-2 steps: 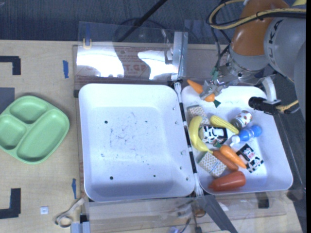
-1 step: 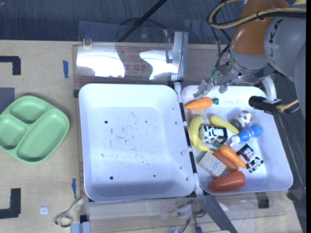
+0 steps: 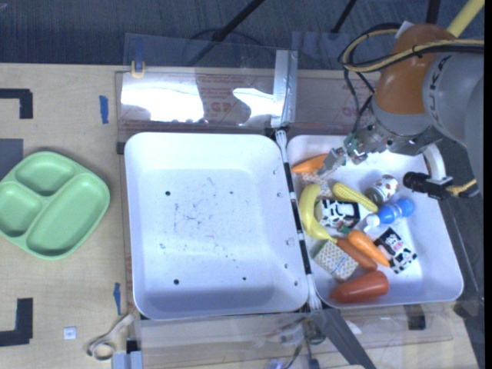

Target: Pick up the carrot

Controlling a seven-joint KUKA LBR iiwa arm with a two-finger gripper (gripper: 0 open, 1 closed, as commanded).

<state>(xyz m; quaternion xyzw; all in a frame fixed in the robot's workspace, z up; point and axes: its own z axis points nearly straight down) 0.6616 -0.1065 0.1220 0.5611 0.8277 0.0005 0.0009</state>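
Toys crowd the right white bin [image 3: 446, 271] as the grey arm's end effector [image 3: 338, 158] hangs over its upper left corner, just above one carrot [image 3: 309, 164]; whether its fingers are apart or together cannot be told. Two carrots lie in this bin: that one by the divider between the bins, and a second carrot [image 3: 366, 250] lower down, near the bin's middle. Beside them lie one yellow banana [image 3: 308, 212], one corn cob [image 3: 354, 194], one red sausage-shaped toy [image 3: 359, 287], two black-and-white cow-patterned pieces, one blue-capped bottle [image 3: 390, 212] and one checkered block [image 3: 335, 261]. Left of it sits the second white bin [image 3: 207, 221]. One green divided plate [image 3: 51, 204] rests on the counter [image 3: 61, 114], well left of both bins.
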